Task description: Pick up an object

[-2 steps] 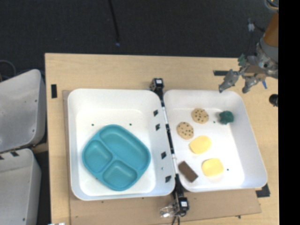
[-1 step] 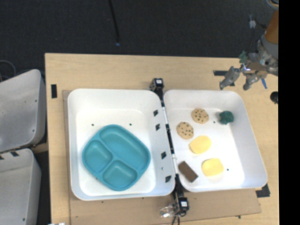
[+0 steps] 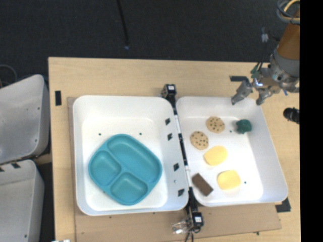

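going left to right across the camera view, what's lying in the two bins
teal divided plate → brown block → lower cookie → upper cookie → dark green ball. The two yellow pieces overlap the cookies' span, so I leave them out. The claw hangs above the right bin's far edge.

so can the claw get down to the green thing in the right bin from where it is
Probably yes: the claw, open, hangs over the right bin's far edge, the green thing lies just below it, apart from the cookies.

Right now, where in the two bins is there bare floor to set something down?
Left bin: bare strip behind the teal tray. Right bin: bare along the right wall past the yellow pieces and green ball. Crowded mid-bin around the cookies and brown block.
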